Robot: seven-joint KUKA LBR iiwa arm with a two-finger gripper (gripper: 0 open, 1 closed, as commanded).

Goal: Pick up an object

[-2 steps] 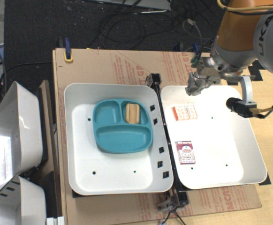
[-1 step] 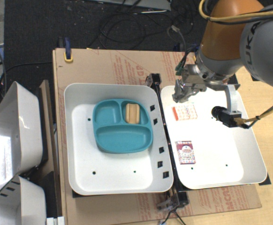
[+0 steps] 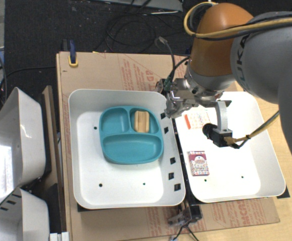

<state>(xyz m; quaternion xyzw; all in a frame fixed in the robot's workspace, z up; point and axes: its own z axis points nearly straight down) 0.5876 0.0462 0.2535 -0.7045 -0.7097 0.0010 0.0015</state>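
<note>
Small packet (image 3: 198, 163) lying flat in the right bin (image 3: 259, 185), gripper (image 3: 177, 104) hanging farther back.
The packet is sitting near the bin's left wall, long axis running near to far, bare white floor lying open to its right. In the left bin (image 3: 86, 185) a teal plate (image 3: 128, 147) is holding a tan block (image 3: 141, 121). The gripper is hovering above the bins' shared edge; how far it is open cannot be told.

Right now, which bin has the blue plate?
The bin at the view's left: the teal plate lies in it; the other bin holds a pink packet.
</note>
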